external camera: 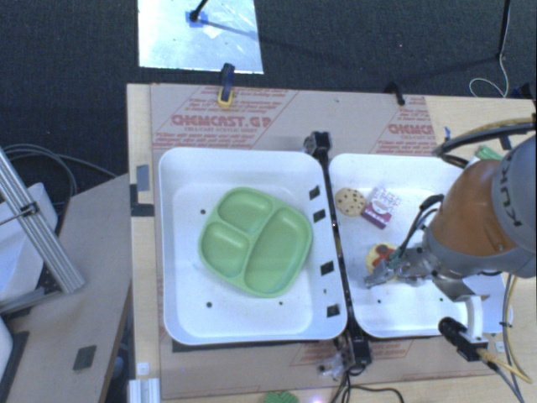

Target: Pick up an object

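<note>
Camera view, looking down on the counter. Two white bins sit side by side. The left bin holds a green divided plate, lying flat and turned at an angle, roughly central.

The right bin holds a round cookie near its upper left, and just beside it a small white and purple packet. Below these is a small yellow and red object, shape too small to make out.

The arm enters from the right, its orange band over the right bin. The claw is low in the right bin, just beside or touching the yellow and red object. Finger spacing cannot be told, nor whether anything sits between them.

A black clamp sits at the top of the bins' shared edge.
</note>
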### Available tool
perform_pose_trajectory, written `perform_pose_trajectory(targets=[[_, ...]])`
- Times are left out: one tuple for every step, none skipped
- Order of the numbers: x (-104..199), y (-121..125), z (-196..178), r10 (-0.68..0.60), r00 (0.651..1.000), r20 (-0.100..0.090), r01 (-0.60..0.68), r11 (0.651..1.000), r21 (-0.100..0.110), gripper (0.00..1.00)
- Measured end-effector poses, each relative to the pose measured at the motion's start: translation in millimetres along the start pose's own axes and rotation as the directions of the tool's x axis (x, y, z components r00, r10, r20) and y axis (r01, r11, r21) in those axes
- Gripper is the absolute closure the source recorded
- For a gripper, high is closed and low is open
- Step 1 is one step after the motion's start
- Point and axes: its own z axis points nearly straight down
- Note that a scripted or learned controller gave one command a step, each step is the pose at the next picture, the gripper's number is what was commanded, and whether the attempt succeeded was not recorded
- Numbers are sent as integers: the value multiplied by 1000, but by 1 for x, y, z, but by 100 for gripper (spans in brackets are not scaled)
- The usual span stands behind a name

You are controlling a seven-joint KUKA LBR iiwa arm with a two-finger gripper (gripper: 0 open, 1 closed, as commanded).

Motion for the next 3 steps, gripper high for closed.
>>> perform_pose_trajectory(targets=[[13, 62, -4, -13, 1000, 0, 13, 1000, -9, 0], [12, 60, -15, -11, 1000, 0, 11, 1000, -8, 100], [69, 98, -110, -18, 1000, -2, 18, 1000, -15, 100]])
